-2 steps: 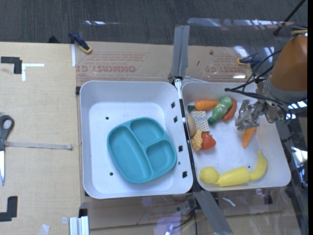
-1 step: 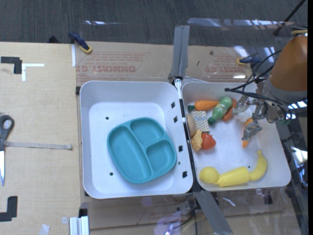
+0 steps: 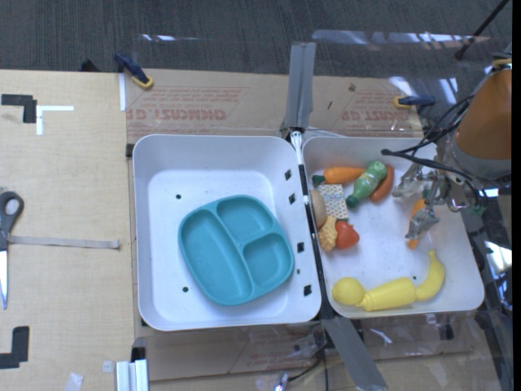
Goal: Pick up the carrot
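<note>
Over the right bin (image 3: 468, 255), near its right wall, hangs the end effector (image 3: 422, 218), reaching in from the right below the orange band (image 3: 487, 120). Holds a small orange piece (image 3: 417, 225) between its fingers, lifted clear of the bin floor; cannot tell what that piece is. Toward the bin's back left corner lies the carrot (image 3: 342, 173), orange, pointing left toward the dividing wall, just beside a green bottle-shaped toy (image 3: 368, 183) with another orange piece (image 3: 383, 183) against its right side. Crowded along the left wall: a patterned cracker-like block (image 3: 332, 199), a yellow waffle-like piece (image 3: 327, 235), a red pepper (image 3: 346, 235). Along the front edge, a yellow squash (image 3: 378, 293) and a banana (image 3: 433, 275). Open white floor in the middle, between the toys and the end effector. In the left bin (image 3: 151, 243), a teal divided plate (image 3: 236, 249), bare margin all around. On the counter (image 3: 65, 218), scissors (image 3: 6, 243) at the far left edge.
</note>
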